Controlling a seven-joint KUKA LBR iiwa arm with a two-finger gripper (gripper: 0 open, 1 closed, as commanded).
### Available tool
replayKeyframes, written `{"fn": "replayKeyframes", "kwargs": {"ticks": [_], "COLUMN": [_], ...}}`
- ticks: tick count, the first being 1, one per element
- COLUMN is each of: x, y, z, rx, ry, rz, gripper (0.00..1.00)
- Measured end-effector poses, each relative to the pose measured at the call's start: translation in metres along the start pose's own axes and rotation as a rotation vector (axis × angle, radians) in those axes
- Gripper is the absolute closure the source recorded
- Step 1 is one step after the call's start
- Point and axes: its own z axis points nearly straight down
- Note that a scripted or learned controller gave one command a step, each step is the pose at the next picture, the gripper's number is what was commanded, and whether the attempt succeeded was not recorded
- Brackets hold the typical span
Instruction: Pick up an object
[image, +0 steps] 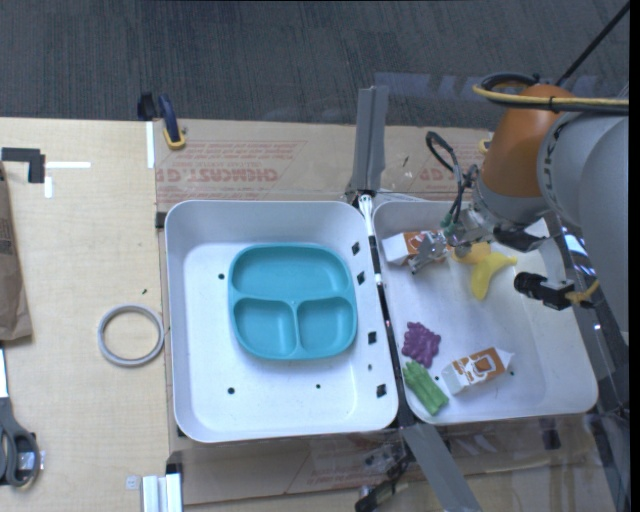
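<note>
My gripper (436, 249) is low in the far part of the right bin (560, 385), under the orange wrist band. It sits between a small white and orange carton (398, 245) on its left and a yellow banana (488, 268) on its right, close to both. Whether it touches either I cannot tell. Nearer the front of the same bin lie a purple bunch of grapes (421, 342), a green vegetable (425, 389) and a second white and orange carton (478, 369).
The left bin (190, 300) holds a teal divided plate (294, 301). A grey divider post (368, 150) rises between the bins at the back. On the bench to the left lie a tape ring (131, 334) and scissors (18, 455).
</note>
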Motion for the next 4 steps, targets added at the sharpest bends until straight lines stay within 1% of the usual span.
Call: {"fn": "replayKeyframes", "kwargs": {"ticks": [1, 2, 3, 4], "x": [-0.035, -0.047, -0.058, -0.063], "y": [0.002, -0.092, -0.067, -0.074], "z": [-0.104, -0.099, -0.034, 0.001], "rx": [-0.003, -0.001, -0.001, 0.000], "ry": [-0.003, 0.000, 0.001, 0.001], "rz": [-0.279, -0.431, -0.158, -0.123], "gripper": [0.00, 0.00, 0.00, 0.00]}}
